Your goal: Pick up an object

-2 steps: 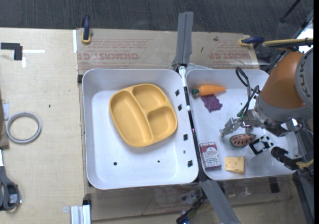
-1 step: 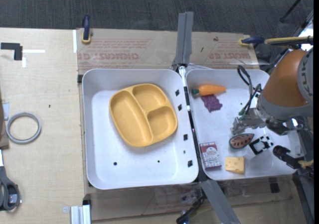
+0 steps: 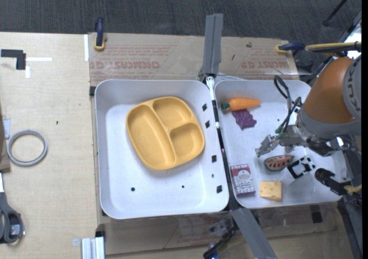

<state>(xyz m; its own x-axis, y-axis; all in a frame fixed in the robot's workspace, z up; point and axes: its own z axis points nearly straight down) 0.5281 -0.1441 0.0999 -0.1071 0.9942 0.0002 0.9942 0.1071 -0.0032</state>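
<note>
Item: watermelon slice (image 3: 278, 163), right bin (image 3: 322, 197), centre. Hand (image 3: 269, 147) at its 11 o'clock, just beside; finger state cannot be told (metal blurred). Advice: centre over the slice, avoid cheese wedge (image 3: 271, 190) at 6 o'clock.

Grey arm (image 3: 322, 118), orange band, blk cable, metal claw (image 3: 268, 147).

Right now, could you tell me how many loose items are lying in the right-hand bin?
5: carrot and grapes at the far end, watermelon slice mid-bin, red box and cheese wedge nearest. The arm may hide more.
</note>
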